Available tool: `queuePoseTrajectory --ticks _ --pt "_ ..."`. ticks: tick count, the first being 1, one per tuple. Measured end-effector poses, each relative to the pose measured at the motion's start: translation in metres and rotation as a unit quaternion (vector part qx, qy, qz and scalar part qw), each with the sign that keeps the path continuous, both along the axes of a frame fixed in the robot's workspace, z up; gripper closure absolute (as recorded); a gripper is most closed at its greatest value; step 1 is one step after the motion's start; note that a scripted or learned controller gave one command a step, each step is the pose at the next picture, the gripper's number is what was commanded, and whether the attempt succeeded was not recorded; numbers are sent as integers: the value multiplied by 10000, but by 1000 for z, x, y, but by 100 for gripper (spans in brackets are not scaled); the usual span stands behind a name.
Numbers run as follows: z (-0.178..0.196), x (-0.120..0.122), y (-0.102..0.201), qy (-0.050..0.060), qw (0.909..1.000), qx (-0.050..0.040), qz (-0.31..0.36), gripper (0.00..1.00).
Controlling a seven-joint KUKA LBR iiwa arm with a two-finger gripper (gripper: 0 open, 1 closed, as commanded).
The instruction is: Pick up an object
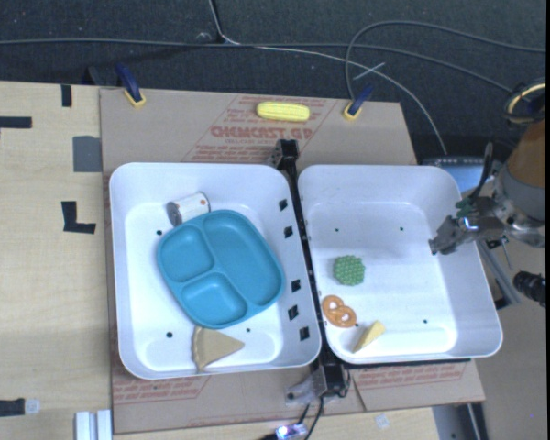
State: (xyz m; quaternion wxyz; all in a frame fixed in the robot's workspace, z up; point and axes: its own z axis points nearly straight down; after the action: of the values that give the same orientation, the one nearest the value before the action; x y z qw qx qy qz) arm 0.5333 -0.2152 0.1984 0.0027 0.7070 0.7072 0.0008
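Note:
The right bin [412, 183] holds a green round knobbly object [349, 269], an orange pretzel-shaped piece [339, 313] and a pale yellow wedge [368, 335]. The left bin [128, 273] holds a blue divided plate [220, 266], a small white and grey cylinder [187, 208] behind it and a tan wedge [214, 346] in front. My gripper [454, 234] hangs at the right bin's right rim, well to the right of the green object, with nothing seen between its fingers.
A yellow corn-like toy [282, 112] lies on the cardboard behind the bins. Two blue and orange clamps [131, 88] [357, 102] pin the cardboard's far edge. Cables run across the dark floor at the back. The arm's orange band [532, 154] is at the right.

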Motion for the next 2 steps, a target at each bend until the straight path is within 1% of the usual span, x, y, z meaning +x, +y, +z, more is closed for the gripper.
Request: queuePoseTrajectory --ticks 1,2 --pt "44 -4 1 5 10000 4 4 100" --pt "47 11 43 22 10000 18 27 100"
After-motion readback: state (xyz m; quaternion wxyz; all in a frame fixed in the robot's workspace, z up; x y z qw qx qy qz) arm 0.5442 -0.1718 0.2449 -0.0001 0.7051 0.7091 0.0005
